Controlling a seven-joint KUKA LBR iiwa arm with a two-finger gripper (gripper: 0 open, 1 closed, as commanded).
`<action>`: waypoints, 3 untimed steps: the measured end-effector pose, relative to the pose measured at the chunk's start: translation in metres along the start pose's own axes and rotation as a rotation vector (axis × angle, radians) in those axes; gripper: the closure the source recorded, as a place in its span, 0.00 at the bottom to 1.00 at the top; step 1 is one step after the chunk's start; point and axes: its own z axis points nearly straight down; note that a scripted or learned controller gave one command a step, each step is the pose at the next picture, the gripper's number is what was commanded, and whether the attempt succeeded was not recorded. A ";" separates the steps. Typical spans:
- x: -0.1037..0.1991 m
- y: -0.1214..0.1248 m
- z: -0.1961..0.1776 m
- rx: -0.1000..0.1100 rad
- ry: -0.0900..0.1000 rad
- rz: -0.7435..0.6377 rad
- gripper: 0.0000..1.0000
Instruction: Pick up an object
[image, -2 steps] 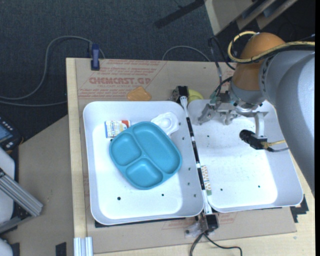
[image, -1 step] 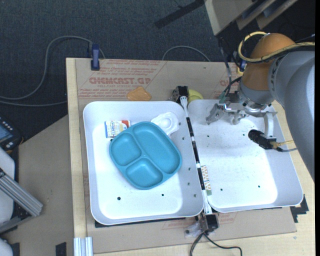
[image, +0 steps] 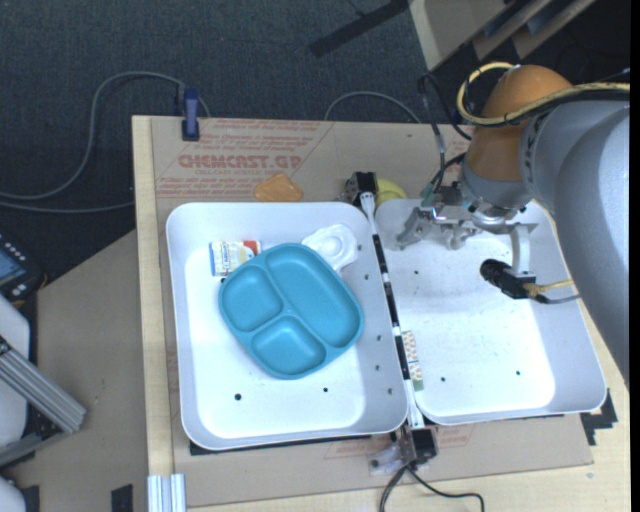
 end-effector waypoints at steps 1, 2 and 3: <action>0.000 0.000 0.000 0.000 0.000 0.002 0.00; -0.024 0.000 0.000 -0.002 -0.002 0.004 0.00; -0.005 0.000 0.000 0.000 0.000 0.001 0.00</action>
